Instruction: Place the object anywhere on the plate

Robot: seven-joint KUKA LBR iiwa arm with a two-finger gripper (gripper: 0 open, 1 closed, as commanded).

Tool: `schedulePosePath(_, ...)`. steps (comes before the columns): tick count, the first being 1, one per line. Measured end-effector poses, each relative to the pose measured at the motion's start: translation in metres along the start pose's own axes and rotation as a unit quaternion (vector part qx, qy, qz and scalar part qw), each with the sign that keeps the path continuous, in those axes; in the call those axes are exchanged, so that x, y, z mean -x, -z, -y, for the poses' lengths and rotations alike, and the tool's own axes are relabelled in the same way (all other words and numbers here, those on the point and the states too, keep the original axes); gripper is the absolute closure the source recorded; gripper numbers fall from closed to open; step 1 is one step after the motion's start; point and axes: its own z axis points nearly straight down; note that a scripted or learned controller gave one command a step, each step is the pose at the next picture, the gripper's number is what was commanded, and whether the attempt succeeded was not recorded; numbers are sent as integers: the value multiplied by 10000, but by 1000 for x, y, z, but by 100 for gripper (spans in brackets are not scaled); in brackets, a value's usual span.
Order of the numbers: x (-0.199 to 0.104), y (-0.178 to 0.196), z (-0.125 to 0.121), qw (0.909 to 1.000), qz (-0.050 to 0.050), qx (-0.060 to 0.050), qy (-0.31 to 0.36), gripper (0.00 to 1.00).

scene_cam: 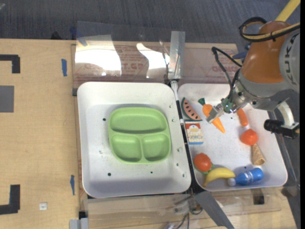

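Carrot (213, 117): small toy, orange with a green top, lying slanted in the right bin (276, 142) beside the watermelon slice (190, 109)
Handling: my guess is light, stiff plastic, kinda slick and tapered, so grab across the fat middle
Gripper (222, 109): right on the carrot, looks pinched on it, though it's tiny so not 100% sure
Plate (139, 133): green, three compartments, sitting in the left bin (90, 128)
Neighbours: card (194, 132), tomato (202, 162), banana (218, 174)

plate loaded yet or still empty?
Empty. The green plate in the left bin shows three bare compartments; the toys lie in the right bin.
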Motion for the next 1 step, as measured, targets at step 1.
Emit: schedulePosePath(1,-81,0,-18,9976,-20,0,693,100)
